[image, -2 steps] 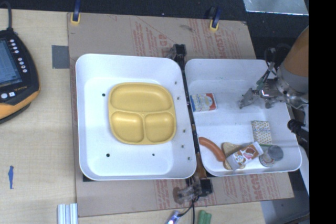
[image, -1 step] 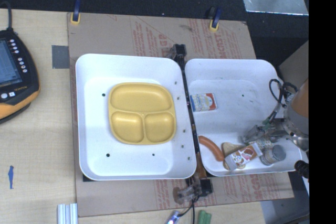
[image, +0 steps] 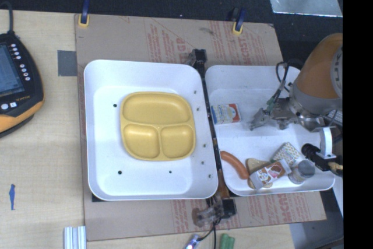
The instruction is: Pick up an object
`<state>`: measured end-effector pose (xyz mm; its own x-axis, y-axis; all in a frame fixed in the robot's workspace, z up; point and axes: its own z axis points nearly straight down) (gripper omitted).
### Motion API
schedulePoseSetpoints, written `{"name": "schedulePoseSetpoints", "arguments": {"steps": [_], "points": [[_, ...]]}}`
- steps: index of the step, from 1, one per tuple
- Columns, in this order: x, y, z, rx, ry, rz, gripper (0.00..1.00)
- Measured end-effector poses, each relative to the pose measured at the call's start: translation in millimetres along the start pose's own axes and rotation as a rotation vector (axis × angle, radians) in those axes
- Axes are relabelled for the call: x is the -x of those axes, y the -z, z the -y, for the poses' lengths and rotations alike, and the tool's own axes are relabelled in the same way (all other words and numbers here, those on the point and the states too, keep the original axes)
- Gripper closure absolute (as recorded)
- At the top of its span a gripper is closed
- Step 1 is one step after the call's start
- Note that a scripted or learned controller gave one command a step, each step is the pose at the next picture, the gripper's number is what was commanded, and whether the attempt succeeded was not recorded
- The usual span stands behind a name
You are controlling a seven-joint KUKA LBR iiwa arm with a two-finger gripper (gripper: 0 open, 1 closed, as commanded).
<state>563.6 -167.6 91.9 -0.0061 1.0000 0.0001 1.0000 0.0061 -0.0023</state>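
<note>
While its print stays unreadable, the small carton [image: 225, 113] lies beside the released end effector [image: 260, 120].

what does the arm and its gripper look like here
The arm is rounded, with an orange band over a grey wrist section. Thin dark cables loop beside it. The gripper is small, grey metal, with slim fingers.

divided plate [image: 157, 125] lies in left bin [image: 99, 178]; sausage [image: 234, 164] in right bin [image: 245, 81].
</note>
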Motion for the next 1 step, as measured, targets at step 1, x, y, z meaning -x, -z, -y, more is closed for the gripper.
{"name": "schedulePoseSetpoints", "arguments": {"steps": [1], "points": [[-68.3,-0.1,-17.3,0.000,0.000,0.001,0.00]]}}
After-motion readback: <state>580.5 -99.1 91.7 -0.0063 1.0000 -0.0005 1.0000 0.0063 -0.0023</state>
